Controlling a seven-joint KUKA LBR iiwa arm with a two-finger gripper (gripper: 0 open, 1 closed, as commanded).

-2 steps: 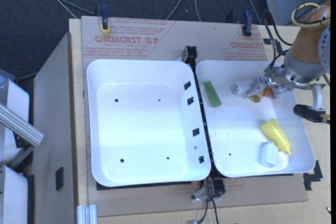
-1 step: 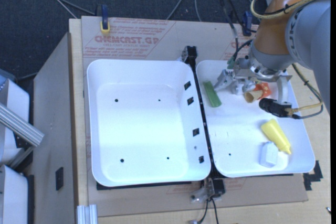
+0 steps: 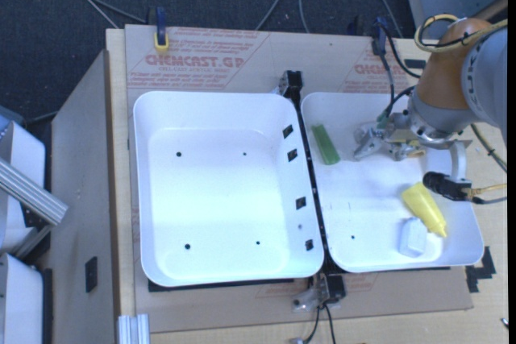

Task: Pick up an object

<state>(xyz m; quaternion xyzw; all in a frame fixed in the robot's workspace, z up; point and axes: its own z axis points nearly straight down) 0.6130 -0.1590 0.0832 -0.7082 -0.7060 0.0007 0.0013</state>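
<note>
**A:** Nearest thing is that small white block (image 3: 413,238) at the right bin's (image 3: 355,250) near edge, with a yellow banana-shaped piece (image 3: 425,208) just beside it.

**B:** Green bar (image 3: 326,144) lies farther left. Gripper (image 3: 364,145) hovers between; fingers spread, pinching nothing.

One fixed camera looks down at a slant — both white bins (image 3: 149,173) within frame.

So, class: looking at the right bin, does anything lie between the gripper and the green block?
Nothing visible does. The gripper sits in the right bin, and the green block lies just to its left with bare white floor between them. The yellow object lies off to the other side.
</note>
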